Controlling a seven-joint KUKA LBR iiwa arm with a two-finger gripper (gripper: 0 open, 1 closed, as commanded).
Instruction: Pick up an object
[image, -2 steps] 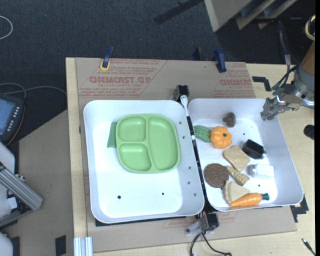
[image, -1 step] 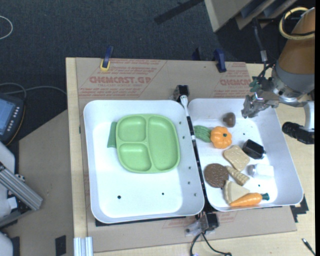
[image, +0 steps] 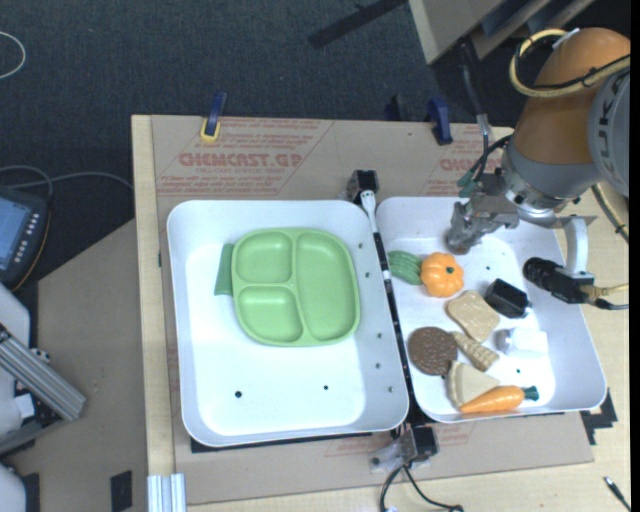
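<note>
My gripper (image: 464, 236) hangs over the far part of the right bin (image: 590, 350), just above and behind an orange toy pumpkin (image: 441, 274). It does not visibly hold anything. Next to the pumpkin on its left lies a green leafy piece (image: 404, 265). Nearer the front lie a tan cracker (image: 472, 314), a small black block (image: 506, 297), a round brown cookie (image: 432, 349), a waffle cone piece (image: 480, 352), a white bit (image: 522, 341) and an orange carrot (image: 494, 399) by the front rim.
The left bin (image: 200, 380) holds a green divided plate (image: 296, 285). The two bins meet along a raised rim (image: 388, 300). The arm's orange band (image: 565, 105) and grey wrist stand over the right bin's far right corner.
</note>
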